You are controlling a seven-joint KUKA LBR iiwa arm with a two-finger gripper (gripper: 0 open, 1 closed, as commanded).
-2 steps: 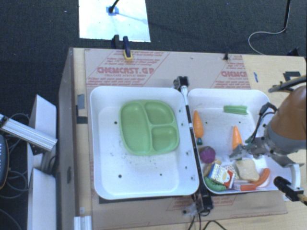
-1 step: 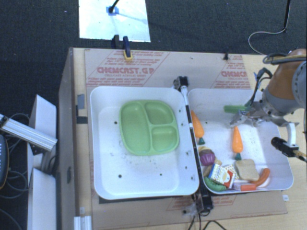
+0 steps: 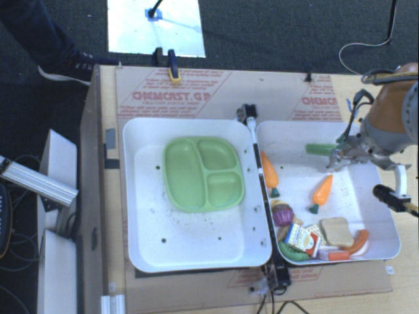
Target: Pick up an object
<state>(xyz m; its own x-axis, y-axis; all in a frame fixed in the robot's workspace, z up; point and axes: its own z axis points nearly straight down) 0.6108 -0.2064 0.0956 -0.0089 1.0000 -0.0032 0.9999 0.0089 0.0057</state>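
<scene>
Here tool (image 3: 337, 159) near right bin (image 3: 366, 254) far rim, above carrot (image 3: 322, 190).

Even, fairly bright overhead light fills the view — both white bins (image 3: 196, 241) read close to blown out, with only faint soft shadows along their inner walls. A white sheet (image 3: 156, 18) on the dark floor glares bluish. The floor itself falls nearly black. Overall the picture is soft and low in detail — small toy items blur together.
</scene>
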